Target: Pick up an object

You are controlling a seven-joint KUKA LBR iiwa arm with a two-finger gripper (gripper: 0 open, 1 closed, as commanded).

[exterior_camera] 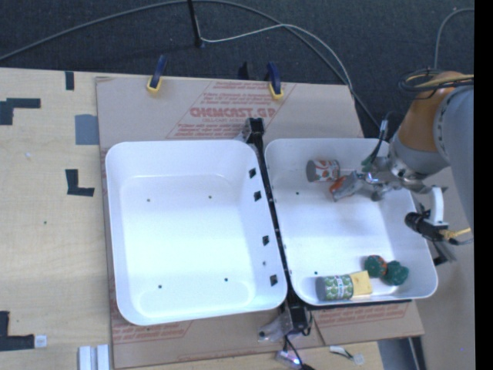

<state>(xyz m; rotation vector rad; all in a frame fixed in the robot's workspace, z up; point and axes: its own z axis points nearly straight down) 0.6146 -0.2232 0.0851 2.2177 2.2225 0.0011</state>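
The right bin [400, 206] holds three things. A small grey can with a red and white label [322, 169] lies near its far wall. Along the near wall lies a green-labelled can with a yellow end [343, 286], and just right of it a dark green lumpy toy [386, 270]. My gripper [344, 186] reaches in from the right, low over the bin's far part, with its tip just right of and slightly nearer than the grey can. A small red-orange patch shows at the tip. I cannot tell whether it touches the can.
The left bin [123, 206] stands beside the right one, with a black divider with clips [266, 214] between them. The grey arm with its orange band [425, 126] overhangs the right bin's far right corner. Cardboard [223, 106] with two clamps lies under the bins.
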